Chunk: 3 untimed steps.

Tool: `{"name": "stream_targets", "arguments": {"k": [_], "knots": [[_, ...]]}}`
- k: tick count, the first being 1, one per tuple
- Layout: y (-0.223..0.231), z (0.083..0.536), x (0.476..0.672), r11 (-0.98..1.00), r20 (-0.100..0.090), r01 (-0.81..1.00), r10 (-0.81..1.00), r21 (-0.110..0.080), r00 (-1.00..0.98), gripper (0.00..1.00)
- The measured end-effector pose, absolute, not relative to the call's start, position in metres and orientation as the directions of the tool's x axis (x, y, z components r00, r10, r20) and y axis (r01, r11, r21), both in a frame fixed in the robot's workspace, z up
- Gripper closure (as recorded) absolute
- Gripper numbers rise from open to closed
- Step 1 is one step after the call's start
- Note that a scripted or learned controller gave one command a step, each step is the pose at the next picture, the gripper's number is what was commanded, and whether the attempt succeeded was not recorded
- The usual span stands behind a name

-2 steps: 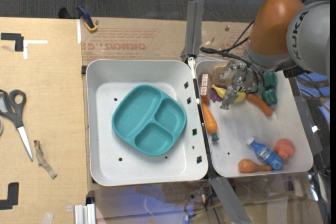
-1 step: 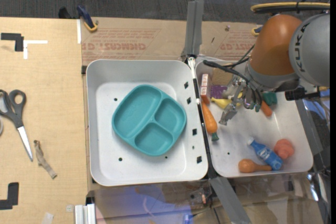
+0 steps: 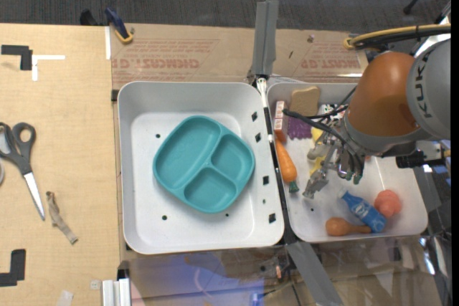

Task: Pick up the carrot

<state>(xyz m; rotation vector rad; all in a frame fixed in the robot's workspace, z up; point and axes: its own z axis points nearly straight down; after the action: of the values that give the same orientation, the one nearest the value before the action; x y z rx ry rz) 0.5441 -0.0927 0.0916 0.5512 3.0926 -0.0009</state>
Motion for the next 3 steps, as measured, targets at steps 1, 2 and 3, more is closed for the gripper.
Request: {"name": "stream_targets", "arguments": {"k": [1,2,3], "knots": [[-0.099,0.092,0.56,0.677,-0.002,0.736,0.736,0.0,-0.677,0.0],[-0.099,0.101,0.561,0.679,-0.003,0.734,0.734,-0.001,-0.679,1.0],[-0.078,0.191,0.517,0.547,-0.001,0.837,0.837,-0.001,-0.547,1.0]]}}
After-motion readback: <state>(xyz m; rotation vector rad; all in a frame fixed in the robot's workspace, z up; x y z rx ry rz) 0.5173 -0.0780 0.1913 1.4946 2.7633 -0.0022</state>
